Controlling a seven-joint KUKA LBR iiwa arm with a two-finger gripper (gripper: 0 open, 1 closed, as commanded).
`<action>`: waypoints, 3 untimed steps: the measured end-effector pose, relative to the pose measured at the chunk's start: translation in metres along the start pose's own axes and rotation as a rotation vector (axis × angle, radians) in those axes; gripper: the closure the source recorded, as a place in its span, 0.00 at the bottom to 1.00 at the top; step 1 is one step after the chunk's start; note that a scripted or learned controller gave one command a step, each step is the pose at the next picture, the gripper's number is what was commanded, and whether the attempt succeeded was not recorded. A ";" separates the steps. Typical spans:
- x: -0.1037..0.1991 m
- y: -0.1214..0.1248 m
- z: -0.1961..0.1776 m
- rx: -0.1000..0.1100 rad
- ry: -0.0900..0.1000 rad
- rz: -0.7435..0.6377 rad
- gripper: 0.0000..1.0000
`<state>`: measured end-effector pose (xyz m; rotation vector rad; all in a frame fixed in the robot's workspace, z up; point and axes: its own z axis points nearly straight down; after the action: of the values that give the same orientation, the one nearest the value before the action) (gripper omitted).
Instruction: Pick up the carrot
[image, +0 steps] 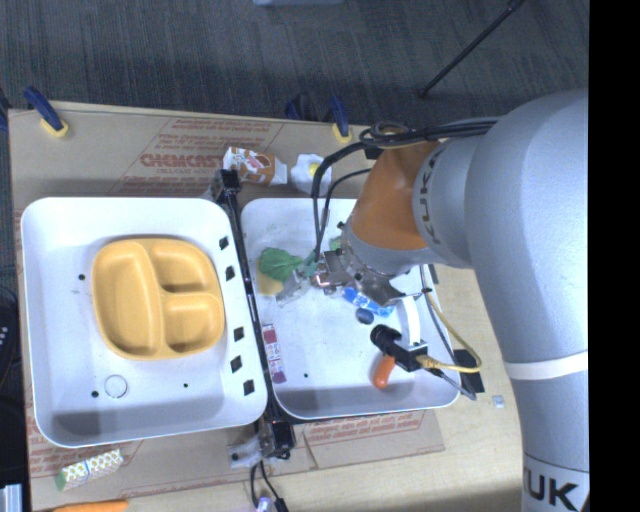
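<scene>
The carrot (381, 376), a small orange piece, lies near the front right corner of the right bin (330, 400). My gripper (305, 283) hangs low over the middle left of that bin, well to the left of the carrot and farther back. It sits just beside a green leafy toy (278, 263) and a yellow piece (268, 285). Nothing orange is at the gripper. The wrist hides part of the bin's back right.
A blue item (360, 300) lies under the wrist. The left bin (45, 300) holds a yellow divided plate (158, 296). Small packets (250, 165) sit behind the bins, and a wrapped packet (90, 467) lies on the bench in front of the left bin.
</scene>
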<state>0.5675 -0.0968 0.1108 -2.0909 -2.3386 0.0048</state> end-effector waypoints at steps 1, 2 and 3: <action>-0.001 0.000 -0.010 0.001 -0.001 -0.004 1.00; -0.026 0.022 -0.132 -0.004 -0.003 -0.325 1.00; -0.062 -0.088 -0.198 -0.003 -0.003 -0.235 1.00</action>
<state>0.4882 -0.1686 0.3097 -1.8046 -2.5708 0.0024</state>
